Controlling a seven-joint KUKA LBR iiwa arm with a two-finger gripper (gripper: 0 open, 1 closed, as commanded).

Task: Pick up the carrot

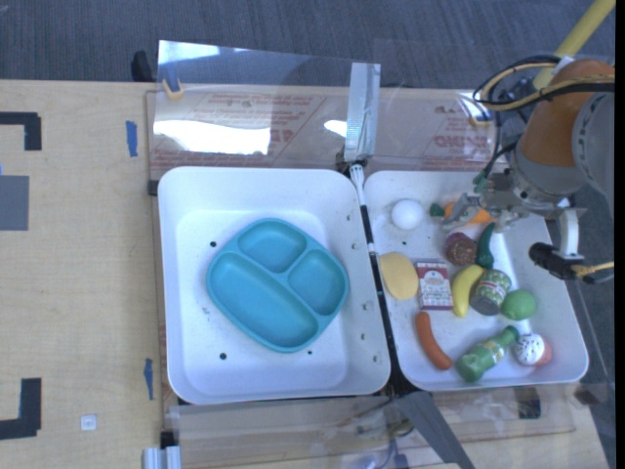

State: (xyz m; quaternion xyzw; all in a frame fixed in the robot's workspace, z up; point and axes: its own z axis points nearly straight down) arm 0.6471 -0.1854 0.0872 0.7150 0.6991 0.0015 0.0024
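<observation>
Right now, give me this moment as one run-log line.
arm: over right bin's far end | gripper: above carrot, fingers unclear | carrot: in right bin, not lifted | left bin: blue divided plate

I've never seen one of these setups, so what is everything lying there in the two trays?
Divided plate: one, blue, left bin.
Egg: one, white, right bin, far left corner.
Carrot: one, orange, right bin, far side under the gripper.
Potato-like piece: one, yellow, left edge.
Small box: one, red and white, middle.
Banana: one, yellow, middle.
Sausage: one, orange-red, near side.
Bottle: one, green, near side.
Gripper: one, grey, above the far side.
</observation>
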